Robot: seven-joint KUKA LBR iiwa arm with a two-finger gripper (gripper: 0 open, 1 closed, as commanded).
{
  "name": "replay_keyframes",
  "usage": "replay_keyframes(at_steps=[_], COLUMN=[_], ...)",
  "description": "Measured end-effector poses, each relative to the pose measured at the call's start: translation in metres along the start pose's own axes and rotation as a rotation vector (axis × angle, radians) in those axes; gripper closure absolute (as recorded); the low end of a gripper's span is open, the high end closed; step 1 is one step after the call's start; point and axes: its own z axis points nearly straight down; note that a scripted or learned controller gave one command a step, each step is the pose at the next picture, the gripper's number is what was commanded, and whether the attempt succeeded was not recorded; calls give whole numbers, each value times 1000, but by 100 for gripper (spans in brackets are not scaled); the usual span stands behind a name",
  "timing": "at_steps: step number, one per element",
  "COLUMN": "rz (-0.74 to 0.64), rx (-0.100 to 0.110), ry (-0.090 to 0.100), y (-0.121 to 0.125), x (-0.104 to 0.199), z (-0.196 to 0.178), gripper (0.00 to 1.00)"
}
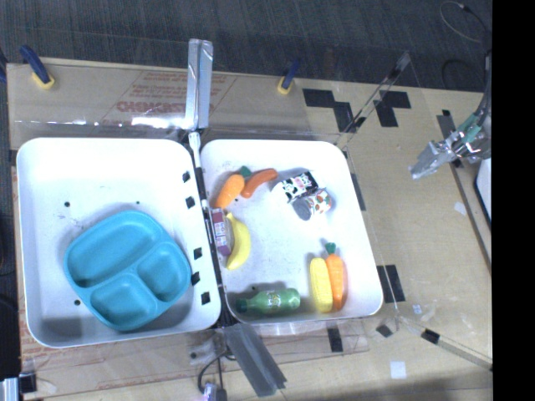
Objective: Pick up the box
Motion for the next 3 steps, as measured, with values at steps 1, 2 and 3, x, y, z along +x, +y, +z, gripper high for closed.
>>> replay_keyframes(at_steps=[1,2,3], rz=[-6,-11,-67], rx=[0,-1,1], ry=[-1,-3,-1], y=[1,2,70], x=[0,0,-11], z=[-11,-21,3], gripper=[100,100,100])
